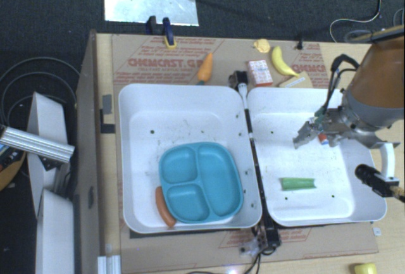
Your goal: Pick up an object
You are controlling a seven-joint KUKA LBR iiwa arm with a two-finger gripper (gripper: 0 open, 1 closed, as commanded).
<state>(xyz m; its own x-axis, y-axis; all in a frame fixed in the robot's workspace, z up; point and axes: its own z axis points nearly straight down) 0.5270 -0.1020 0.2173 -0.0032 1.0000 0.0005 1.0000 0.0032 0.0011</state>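
A flat green strip (297,183) lies in the right bin (354,206), towards its front. My gripper (305,135) hangs over the middle of that bin, pointing left, above and a little behind the green strip, apart from it. In the left bin (136,114) a blue divided plate (200,181) rests at the front. An orange sausage-shaped piece (164,206) lies against the plate's left front edge.
On the cardboard behind the bins lie an orange carrot (204,68), a small pink box (259,72), a banana (280,61) and a small yellow piece (261,45). A blue clamp (166,27) stands at the bench's back edge.
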